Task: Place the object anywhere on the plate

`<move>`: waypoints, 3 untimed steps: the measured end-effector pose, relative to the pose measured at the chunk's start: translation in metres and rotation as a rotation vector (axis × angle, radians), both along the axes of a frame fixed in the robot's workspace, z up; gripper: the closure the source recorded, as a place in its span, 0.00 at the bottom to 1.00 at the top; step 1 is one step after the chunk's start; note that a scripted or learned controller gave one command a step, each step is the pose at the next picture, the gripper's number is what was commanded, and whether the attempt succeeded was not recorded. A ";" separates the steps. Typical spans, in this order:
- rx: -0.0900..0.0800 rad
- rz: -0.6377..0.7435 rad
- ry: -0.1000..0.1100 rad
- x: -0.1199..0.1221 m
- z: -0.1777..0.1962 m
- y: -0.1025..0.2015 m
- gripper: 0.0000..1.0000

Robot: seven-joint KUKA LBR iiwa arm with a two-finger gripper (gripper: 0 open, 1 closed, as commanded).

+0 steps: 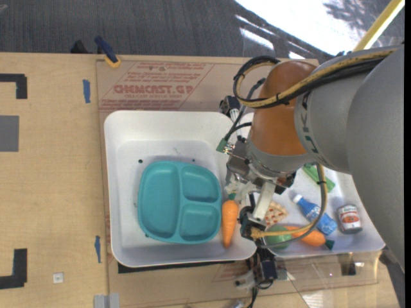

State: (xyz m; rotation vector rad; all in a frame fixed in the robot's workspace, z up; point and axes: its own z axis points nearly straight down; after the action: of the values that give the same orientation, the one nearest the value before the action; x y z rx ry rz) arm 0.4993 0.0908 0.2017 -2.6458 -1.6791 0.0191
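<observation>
1. The pincer [244,196] hangs over the seam between the two white bins, just off the 3 o'clock edge of the teal divided plate [173,188]. The grey arm with its orange band covers it from above, so I cannot tell how far open it is, and nothing can be seen in its grip.
2. The toy carrot [228,223] lies in the left bin [113,172] at about 7 o'clock from the pincer, close beside it. It is stretched between 12 and 6 o'clock, leaf end toward 12.
3. The carrot lies against the plate's 4 o'clock rim, in the strip between the plate and the bin's right-hand wall, on the bin floor and not on the plate.
4. The plate sits in the middle of the left bin, its three compartments bare.
5. In the right bin [371,235], at 3 to 5 o'clock from the pincer, lie a pizza slice [277,213], a blue bottle [316,215], a small can [349,218] and a second carrot [312,237].
6. Both bins rest on the brown desk [51,191].
</observation>
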 end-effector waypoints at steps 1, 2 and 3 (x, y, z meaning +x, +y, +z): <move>0.000 -0.001 0.001 0.000 0.000 0.000 0.00; 0.000 -0.001 0.001 0.000 0.000 0.000 0.00; 0.000 -0.001 0.001 0.000 0.000 0.000 0.00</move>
State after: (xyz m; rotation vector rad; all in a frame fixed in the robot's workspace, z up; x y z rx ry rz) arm 0.4991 0.0907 0.2013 -2.6461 -1.6776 0.0204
